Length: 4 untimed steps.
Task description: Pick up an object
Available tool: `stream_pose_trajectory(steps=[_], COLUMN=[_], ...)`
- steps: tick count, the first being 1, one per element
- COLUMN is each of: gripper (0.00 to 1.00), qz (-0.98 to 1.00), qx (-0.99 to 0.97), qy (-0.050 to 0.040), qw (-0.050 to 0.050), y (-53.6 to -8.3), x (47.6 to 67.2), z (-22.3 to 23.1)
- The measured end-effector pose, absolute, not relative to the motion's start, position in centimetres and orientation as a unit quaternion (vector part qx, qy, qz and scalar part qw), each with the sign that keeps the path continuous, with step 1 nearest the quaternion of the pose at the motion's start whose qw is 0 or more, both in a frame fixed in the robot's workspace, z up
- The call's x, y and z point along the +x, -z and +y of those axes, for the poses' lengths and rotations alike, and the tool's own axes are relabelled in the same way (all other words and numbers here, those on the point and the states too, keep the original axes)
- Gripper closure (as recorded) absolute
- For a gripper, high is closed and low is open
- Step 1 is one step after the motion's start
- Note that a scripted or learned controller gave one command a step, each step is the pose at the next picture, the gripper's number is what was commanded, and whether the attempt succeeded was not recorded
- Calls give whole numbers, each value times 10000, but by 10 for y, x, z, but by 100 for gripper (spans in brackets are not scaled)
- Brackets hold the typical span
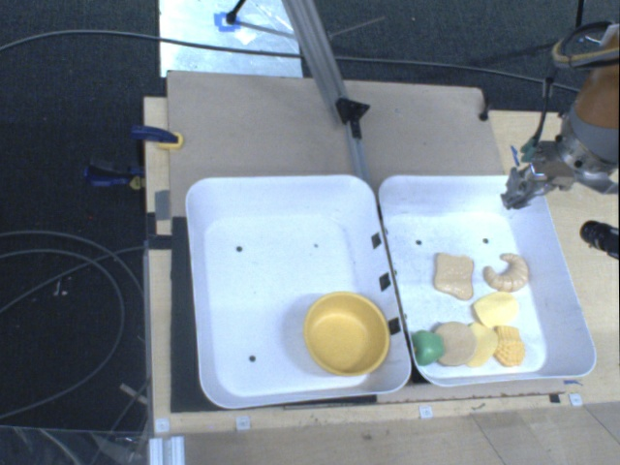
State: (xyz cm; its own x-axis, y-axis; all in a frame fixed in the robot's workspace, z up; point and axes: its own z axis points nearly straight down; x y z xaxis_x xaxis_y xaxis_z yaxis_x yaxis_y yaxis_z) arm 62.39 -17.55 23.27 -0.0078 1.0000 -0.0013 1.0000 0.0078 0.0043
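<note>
My claw (515,194) hangs over the upper right corner of the right white bin (557,260), at the end of my grey arm, which comes in from the right with its orange band (586,54) above the wrist. Whether my claw is open or closed I cannot tell, and nothing shows between its tips. The things I could pick up lie well apart from it, gathered in the lower half of that same bin. Nearest to my claw are a tan, bread-like piece (452,274) and a curved, pale brown piece like a croissant (508,273) just beside it. Below them lies a yellow slice (495,309); lower still, a green piece (427,347) touches a round beige piece (454,342), with a ridged orange piece (510,347) near the bin's lower right corner. In the left white bin (223,260) a yellow bowl (346,332) sits upright close to the lower right corner. A slanted grey pole (320,51) crosses the table (262,124) above both bins, ending where they meet.
</note>
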Motion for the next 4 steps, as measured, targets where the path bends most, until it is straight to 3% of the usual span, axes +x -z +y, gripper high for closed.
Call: stream_pose_trajectory(steps=[4], gripper=[100], qz=[7108], qx=[7034], qy=[-16], qw=[2], y=[-234], x=[647], z=[28])
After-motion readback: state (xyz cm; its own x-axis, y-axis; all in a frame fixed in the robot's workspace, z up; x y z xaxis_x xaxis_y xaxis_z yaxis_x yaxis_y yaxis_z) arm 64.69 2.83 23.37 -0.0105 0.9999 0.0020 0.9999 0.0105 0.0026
